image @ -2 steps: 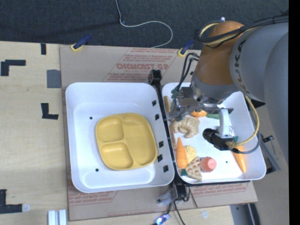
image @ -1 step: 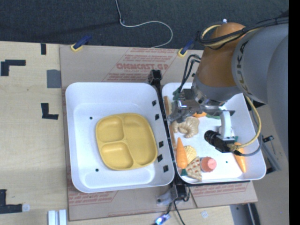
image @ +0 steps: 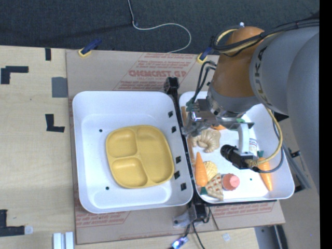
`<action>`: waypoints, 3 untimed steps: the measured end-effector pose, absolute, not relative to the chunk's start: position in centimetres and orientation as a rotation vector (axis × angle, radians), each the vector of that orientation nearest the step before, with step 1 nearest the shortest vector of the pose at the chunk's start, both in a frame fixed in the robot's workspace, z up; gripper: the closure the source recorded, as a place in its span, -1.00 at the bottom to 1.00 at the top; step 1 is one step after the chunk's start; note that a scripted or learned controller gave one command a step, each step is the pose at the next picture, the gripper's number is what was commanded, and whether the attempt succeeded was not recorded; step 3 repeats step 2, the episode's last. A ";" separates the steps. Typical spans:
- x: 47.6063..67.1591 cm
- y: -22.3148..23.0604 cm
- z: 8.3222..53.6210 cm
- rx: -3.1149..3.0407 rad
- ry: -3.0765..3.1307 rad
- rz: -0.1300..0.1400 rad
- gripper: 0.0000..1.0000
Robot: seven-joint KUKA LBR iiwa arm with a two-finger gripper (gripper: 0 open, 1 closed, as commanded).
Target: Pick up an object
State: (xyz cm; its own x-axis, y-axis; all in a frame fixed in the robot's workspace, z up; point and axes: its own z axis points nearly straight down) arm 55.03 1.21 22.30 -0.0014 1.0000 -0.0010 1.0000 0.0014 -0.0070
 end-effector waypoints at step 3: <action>55.3 0.7 22.8 -2.216 -2.222 0.006 1.00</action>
